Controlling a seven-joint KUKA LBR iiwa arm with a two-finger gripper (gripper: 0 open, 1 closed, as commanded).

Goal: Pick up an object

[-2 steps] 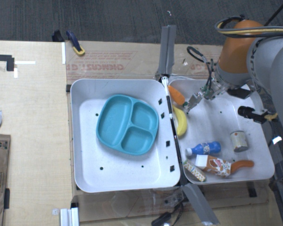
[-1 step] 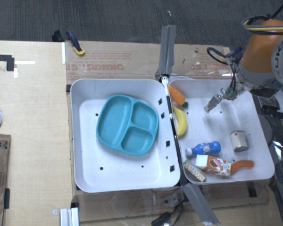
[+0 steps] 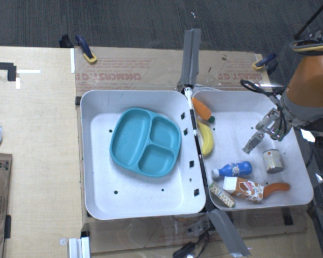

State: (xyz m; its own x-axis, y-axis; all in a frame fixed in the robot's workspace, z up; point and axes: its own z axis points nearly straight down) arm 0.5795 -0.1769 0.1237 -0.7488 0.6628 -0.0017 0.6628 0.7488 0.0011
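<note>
Nearest the camera, along the front wall of the right bin (image 3: pixel 307 195), lies a cluster: a small packet (image 3: pixel 222 196) in the corner, an orange-and-white carton (image 3: pixel 248 190) half over it, and an orange sausage-shaped piece (image 3: pixel 278 187) poking out from behind the carton. What is printed on the carton is too small for me to read. Just behind them a blue-and-white bottle (image 3: pixel 234 170) lies on its side, and to its right a small grey can (image 3: pixel 272 160) stands tilted.

My jaws (image 3: pixel 254 142) hang over bare bin floor between bottle and can, a little farther back. They look slightly spread with nothing between them, though the fingers overlap from this slant and the gap is hard to judge. My orange band (image 3: pixel 307 79) is cut off by the frame's right side.

In the left bin (image 3: pixel 89 160) sits a blue divided plate (image 3: pixel 146 142).

Farther back, against the wall shared by the bins, a banana (image 3: pixel 206 137) lies lengthwise, and beyond it a carrot (image 3: pixel 202 108). The bench (image 3: pixel 32 122) stretches off left.
</note>
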